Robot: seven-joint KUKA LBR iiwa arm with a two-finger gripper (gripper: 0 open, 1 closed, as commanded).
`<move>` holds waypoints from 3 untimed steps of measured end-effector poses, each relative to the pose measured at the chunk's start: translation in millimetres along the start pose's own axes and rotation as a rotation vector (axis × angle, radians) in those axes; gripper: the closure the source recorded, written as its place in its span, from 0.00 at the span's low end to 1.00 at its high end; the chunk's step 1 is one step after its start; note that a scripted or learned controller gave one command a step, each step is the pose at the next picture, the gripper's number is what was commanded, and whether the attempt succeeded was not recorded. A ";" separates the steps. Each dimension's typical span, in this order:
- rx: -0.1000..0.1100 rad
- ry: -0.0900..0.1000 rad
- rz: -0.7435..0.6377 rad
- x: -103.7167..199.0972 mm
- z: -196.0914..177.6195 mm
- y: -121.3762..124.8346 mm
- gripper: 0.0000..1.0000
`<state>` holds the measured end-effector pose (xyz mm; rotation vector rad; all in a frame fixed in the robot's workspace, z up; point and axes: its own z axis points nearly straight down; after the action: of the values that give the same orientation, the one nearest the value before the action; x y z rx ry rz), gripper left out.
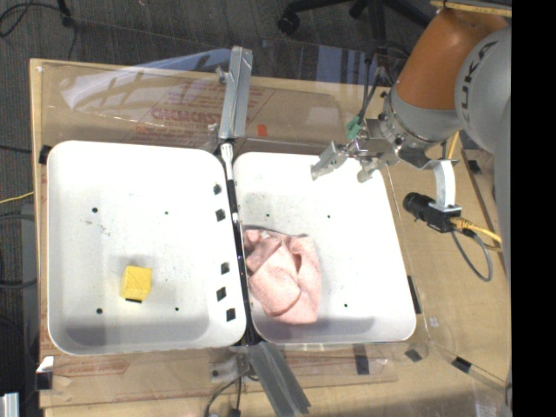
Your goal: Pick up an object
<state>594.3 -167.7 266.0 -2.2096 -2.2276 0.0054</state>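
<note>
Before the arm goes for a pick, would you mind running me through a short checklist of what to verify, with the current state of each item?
1. A target is in view: ok. A pink cloth lies crumpled in the right bin, against its left wall; a yellow block sits in the left bin.
2. Gripper carries nothing: ok, nothing shows between its fingers.
3. Fingers spread for a grasp: ok, they stand apart.
4. Gripper lined up over a target: not ok, it hangs above the right bin's far edge, away from both the cloth and the block.
5. Cloth clear of the bin wall for finger room: not ok, it touches the wall.
</note>
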 end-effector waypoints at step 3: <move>0.001 0.000 -0.373 39.2 164.0 20.4 1.00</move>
<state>613.5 -128.3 101.9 -1.7570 -2.5981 0.0043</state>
